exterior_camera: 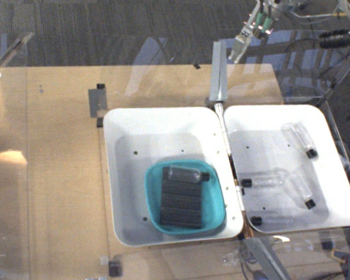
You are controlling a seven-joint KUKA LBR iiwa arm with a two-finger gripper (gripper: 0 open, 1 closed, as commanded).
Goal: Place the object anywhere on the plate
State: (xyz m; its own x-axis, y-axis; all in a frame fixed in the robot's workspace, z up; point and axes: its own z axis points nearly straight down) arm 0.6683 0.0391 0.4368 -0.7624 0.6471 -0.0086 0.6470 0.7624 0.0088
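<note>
Grey fingers [240, 45] hang beyond the bins, seemingly touching nothing; their spread is unreadable.

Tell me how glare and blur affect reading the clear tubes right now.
Camera view: the clear tubes in the right bin nearly vanish against white, only their black caps reading; the tube on the teal plate shows better. Glare streaks the bench, and the gripper looks soft.
</note>
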